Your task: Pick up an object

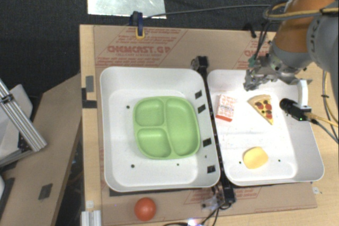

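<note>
Gripper (258, 81) is hanging low over the right bin (312, 159) near its far edge, just above the pizza slice (263, 108); can't tell its state, too small and dark. Nothing seen in it. The slice is lying flat just toward the near side of it, so that's looking like the target. The red-and-white packet (226, 107) is sitting by the bin's left wall, the yellow object (255, 157) toward the near edge, both well apart. The slice is thin and flat, so I'd be centring over it, aligning across its narrow width and descending fully to the floor before closing. The green tray (166, 127) is sitting in the left bin (114, 114).
</note>
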### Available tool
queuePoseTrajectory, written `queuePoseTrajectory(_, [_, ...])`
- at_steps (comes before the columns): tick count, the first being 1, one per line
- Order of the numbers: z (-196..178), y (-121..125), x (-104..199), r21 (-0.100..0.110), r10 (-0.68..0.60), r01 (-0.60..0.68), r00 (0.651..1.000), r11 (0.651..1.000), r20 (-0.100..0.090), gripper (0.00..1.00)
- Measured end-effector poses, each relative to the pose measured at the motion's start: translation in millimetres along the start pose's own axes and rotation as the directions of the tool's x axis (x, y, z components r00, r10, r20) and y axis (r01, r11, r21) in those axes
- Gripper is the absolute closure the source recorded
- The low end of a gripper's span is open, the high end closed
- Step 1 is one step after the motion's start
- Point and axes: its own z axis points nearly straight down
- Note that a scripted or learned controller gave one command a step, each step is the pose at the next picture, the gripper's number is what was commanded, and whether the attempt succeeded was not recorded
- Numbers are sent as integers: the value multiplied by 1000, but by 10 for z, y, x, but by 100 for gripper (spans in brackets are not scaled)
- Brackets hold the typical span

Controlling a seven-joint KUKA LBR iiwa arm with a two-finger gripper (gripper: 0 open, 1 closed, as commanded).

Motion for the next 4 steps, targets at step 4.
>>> queuePoseTrajectory(4, [-801,-477,981,10,-4,4,1000,1000,-3,100])
